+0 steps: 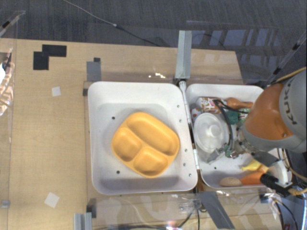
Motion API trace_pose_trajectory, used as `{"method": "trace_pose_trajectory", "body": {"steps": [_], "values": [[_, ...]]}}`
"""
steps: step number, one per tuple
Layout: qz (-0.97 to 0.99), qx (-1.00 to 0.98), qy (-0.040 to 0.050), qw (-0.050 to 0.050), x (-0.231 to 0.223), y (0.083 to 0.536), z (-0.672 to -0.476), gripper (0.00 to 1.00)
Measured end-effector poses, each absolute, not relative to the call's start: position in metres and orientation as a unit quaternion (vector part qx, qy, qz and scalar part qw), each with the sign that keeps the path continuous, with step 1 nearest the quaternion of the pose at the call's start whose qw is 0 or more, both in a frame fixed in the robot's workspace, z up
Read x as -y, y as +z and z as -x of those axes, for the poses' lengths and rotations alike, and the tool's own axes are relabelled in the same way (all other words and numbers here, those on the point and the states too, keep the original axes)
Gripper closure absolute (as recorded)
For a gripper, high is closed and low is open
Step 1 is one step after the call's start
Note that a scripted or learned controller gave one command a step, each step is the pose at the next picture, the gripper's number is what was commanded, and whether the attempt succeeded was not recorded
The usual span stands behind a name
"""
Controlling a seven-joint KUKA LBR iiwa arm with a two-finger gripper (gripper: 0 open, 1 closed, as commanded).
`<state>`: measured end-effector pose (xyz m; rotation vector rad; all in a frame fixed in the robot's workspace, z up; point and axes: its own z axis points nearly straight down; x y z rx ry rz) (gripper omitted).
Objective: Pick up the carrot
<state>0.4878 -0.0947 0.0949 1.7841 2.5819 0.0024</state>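
An orange tapered piece that looks like the carrot [251, 178] lies at the front of the right bin [211, 178], between a beige lump [230, 181] and a yellow piece [253, 166]. Another orange-brown long piece [238, 102] with green beside it lies at the bin's back, and I cannot tell which of the two is the carrot. My gripper [229, 151] hangs low in the bin's middle, just right of a clear round lid [209, 131], about a hand's width left of and behind the front orange piece. The arm's orange band [268, 121] hides much of the bin's right side.
The left bin [103, 176] holds a yellow divided plate [145, 143]. A printed packet [207, 103] lies at the back of the right bin. A metal post [183, 54] stands behind the wall between the bins. Cables run at the front right.
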Motion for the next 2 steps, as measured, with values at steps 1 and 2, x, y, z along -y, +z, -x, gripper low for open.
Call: {"method": "trace_pose_trajectory", "body": {"steps": [1,2], "values": [[-0.723,-0.691,0.0028,0.004,0.105,0.188,-0.489,0.00],[-0.833,-0.553,0.0001,0.000,0.141,0.141,-0.487,0.00]]}}
